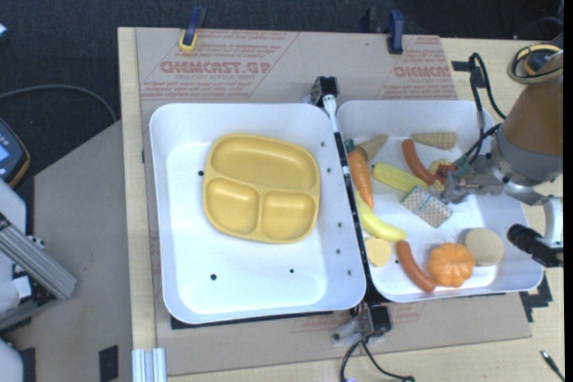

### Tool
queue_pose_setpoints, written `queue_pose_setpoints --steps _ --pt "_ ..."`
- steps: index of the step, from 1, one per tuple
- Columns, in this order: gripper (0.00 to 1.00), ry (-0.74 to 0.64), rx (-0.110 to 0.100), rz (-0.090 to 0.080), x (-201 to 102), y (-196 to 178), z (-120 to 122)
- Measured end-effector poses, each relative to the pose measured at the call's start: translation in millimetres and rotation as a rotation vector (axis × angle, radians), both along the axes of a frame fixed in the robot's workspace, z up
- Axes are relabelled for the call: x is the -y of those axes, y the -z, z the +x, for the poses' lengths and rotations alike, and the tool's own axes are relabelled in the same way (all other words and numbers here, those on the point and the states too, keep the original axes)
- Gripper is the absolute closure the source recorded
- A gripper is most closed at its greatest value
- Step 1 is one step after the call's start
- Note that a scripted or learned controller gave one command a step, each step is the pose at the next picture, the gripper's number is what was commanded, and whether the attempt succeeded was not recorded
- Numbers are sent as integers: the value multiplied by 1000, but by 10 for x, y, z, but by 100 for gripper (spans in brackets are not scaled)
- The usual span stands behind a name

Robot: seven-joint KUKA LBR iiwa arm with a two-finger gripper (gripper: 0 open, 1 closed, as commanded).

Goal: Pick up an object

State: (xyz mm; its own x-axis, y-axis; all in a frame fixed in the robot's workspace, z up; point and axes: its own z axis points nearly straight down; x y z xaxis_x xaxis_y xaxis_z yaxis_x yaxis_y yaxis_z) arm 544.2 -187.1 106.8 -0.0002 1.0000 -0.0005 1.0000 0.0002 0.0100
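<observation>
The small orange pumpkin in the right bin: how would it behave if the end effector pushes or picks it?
The small orange plastic-looking pumpkin is round and ribbed, so it would probably roll or slide when pushed. It looks like a hollow toy, likely light and stiff. A red sausage and beige round piece flank it closely, so either may shift too.

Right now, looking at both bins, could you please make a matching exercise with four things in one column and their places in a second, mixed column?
Things:
1. yellow divided plate
2. orange pumpkin
3. carrot
4. gripper

Places:
A. right bin, along its left wall
B. near corner of the right bin, beside a beige round piece
C. middle of the left bin
D. over the middle of the right bin, next to a checkered square piece

Pairs: 1-C, 2-B, 3-A, 4-D
</observation>
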Motion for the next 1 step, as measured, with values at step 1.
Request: queue_pose_setpoints --steps 1 --pt "100 0 -3 -3 20 -583 -77"
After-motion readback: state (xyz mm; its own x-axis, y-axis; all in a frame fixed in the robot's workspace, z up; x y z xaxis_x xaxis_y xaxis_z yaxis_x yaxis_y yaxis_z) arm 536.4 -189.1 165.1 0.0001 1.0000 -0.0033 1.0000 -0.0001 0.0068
